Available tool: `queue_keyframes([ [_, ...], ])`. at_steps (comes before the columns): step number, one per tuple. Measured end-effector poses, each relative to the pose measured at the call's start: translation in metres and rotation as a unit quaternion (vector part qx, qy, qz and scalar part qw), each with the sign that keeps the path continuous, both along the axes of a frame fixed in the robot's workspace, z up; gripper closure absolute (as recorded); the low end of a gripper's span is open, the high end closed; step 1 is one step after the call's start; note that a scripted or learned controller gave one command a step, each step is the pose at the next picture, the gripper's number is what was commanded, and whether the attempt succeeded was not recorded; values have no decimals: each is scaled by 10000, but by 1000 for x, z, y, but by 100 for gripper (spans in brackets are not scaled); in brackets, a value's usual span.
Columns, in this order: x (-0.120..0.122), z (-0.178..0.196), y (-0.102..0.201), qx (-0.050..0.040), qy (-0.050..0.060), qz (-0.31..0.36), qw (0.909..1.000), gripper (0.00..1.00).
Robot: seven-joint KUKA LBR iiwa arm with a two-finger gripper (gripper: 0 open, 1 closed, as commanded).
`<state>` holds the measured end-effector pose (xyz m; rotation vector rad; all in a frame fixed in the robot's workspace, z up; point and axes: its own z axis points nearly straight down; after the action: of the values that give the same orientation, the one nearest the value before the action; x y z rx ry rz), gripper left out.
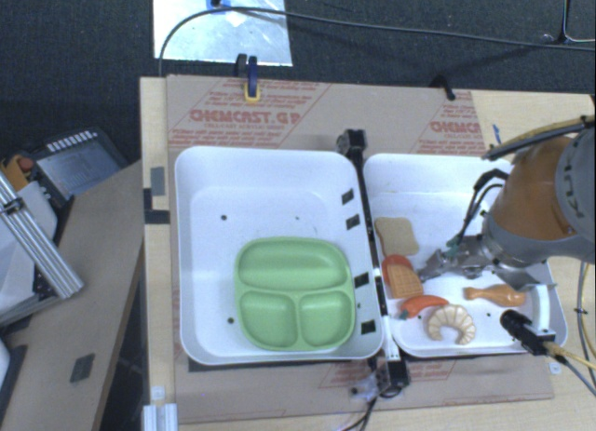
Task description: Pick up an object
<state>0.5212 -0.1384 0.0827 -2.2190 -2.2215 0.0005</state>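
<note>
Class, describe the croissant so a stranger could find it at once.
Start at the right bin of the two white ones. Along its near edge lies the croissant, just below an orange-red pepper. It alone is pale, curved and ridged.

Floor: dark, speckled carpet-like surface across the top and left. Metal sheet: shiny square lying on the floor at top, blue tape at its middle. Cables: thin black lines crossing the floor. Bench: pale wood covered by brown printed cardboard, a yellow clamp at its far edge. Side table: tan, at left, bearing an aluminium rail and a dark device. Lighting: even, diffuse.
</note>
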Motion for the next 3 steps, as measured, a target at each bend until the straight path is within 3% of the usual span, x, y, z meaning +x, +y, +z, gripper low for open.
queue_keyframes([
  [1, 1, 12, 0, -8, -20, 2, 10000, 100],
  [3, 1, 106, 7, -11, -41, 18, 10000, 100],
])
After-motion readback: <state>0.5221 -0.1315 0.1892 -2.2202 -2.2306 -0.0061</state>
